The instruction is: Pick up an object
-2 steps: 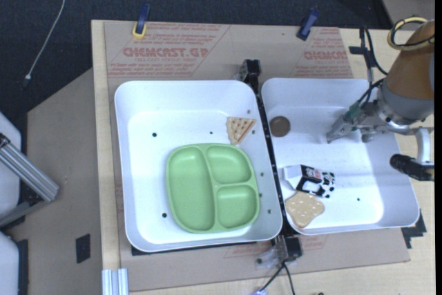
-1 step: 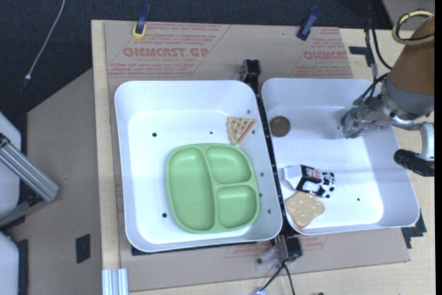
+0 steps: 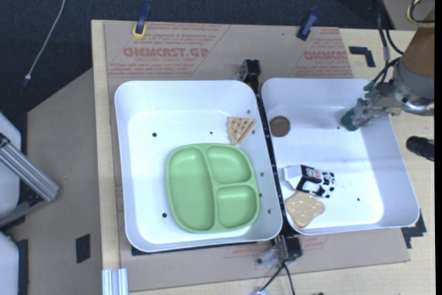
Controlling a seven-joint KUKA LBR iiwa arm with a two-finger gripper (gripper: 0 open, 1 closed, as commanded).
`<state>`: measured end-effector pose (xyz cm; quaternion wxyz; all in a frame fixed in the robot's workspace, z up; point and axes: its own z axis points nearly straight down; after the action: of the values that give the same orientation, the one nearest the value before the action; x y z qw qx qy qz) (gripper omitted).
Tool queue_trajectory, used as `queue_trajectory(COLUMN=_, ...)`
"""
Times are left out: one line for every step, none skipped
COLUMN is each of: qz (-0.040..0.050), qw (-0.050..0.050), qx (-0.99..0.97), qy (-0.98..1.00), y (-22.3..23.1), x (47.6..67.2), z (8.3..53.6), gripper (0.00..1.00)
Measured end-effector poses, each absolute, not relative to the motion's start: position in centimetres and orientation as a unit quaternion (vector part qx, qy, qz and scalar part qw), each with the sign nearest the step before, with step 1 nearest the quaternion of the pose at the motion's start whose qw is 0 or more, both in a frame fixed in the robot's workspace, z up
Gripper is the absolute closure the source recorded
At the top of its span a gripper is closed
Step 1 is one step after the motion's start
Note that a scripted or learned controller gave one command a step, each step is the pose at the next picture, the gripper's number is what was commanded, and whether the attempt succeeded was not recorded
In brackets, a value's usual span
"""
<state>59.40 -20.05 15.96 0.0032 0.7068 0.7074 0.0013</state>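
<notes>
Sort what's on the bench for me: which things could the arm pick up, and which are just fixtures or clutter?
Pickable things:
- brown disc, right bin
- black-and-white packet, right bin
- tan bread-shaped piece, right bin
- waffle wedge, left bin
- green divided plate, left bin

Just lying about:
- blue clamps
- cardboard sheet
- white cable

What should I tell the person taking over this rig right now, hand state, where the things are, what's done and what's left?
Hand: over the upper right part of the right bin; too small to tell what it grips, if anything.
Left bin: green divided plate in the middle, waffle-patterned cracker just above it near the right wall.
Right bin: brown round piece at upper left, black-and-white packet and tan bread-shaped toy at lower left.
Done: no pickup can be confirmed.
Left: grasp one object and lift it.
</notes>
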Motion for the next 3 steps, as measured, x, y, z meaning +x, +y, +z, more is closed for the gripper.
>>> queue_trajectory(qz=0.0015, qw=0.004, qx=0.707, qy=0.708, y=-20.1, x=59.6, z=21.4, gripper=1.00)
queue_trajectory(qz=0.0007, qw=-0.001, qx=0.705, qy=0.709, y=-15.5, x=59.3, z=21.7, gripper=1.00)
queue_trajectory(qz=0.0006, qw=-0.002, qx=0.705, qy=0.709, y=-10.8, x=57.5, z=22.6, gripper=1.00)
